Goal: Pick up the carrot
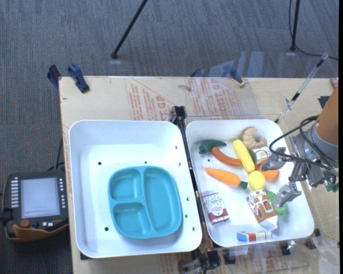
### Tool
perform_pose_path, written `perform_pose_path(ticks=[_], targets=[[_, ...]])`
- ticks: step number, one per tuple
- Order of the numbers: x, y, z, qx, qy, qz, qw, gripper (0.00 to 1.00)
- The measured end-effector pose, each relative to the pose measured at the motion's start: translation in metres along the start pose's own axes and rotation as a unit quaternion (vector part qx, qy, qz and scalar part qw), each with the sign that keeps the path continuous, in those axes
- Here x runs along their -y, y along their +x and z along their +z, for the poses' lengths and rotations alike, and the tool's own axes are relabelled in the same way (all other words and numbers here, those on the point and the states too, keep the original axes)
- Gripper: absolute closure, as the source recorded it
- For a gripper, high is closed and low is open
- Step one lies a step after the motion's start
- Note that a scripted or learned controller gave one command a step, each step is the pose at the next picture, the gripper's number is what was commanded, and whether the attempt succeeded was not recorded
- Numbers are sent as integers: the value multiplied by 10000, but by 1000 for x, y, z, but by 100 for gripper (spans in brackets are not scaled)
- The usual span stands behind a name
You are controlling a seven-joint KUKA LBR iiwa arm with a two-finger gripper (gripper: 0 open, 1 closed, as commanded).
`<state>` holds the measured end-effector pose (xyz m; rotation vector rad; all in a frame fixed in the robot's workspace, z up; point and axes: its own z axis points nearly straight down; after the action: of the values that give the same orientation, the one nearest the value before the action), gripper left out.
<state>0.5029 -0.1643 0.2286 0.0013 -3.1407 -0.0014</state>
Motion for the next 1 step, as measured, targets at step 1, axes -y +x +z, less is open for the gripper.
perform_pose_path(ticks=[1], targets=[[-27, -33, 123, 99, 21, -227, 9997, 0]])
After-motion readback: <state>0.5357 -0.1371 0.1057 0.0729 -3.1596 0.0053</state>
